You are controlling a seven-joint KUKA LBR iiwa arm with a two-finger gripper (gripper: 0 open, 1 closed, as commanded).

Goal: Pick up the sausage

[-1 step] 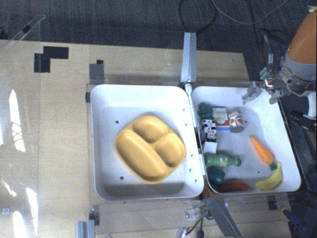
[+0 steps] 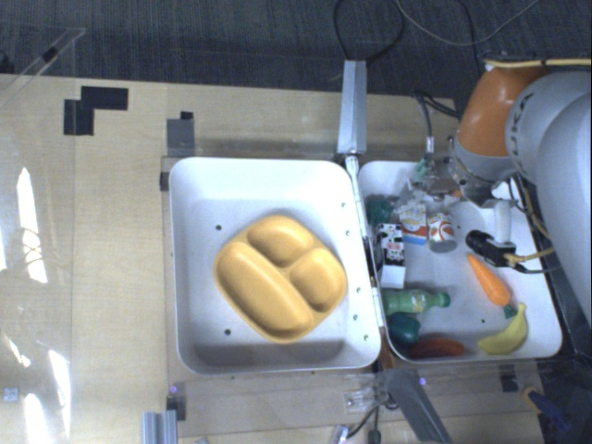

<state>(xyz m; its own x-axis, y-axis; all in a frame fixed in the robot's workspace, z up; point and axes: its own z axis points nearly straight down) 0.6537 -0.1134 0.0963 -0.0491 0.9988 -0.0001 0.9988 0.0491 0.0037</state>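
The sausage (image 2: 437, 346), dark red-brown and elongated, lies along the front wall of the right bin (image 2: 546, 326). It sits between a dark teal round item (image 2: 403, 326) and a banana (image 2: 504, 333). My gripper (image 2: 428, 191) hangs over the back part of the same bin, above a can (image 2: 442, 234) and a small carton (image 2: 392, 245). It is well away from the sausage, and nothing shows between it and the sausage but other items.
An orange carrot (image 2: 487, 280) and a green bottle (image 2: 416, 300) lie mid-bin, and a teal object (image 2: 377, 211) sits by the divider. The left bin (image 2: 199, 202) holds a yellow divided dish (image 2: 279, 274). The arm fills the right side.
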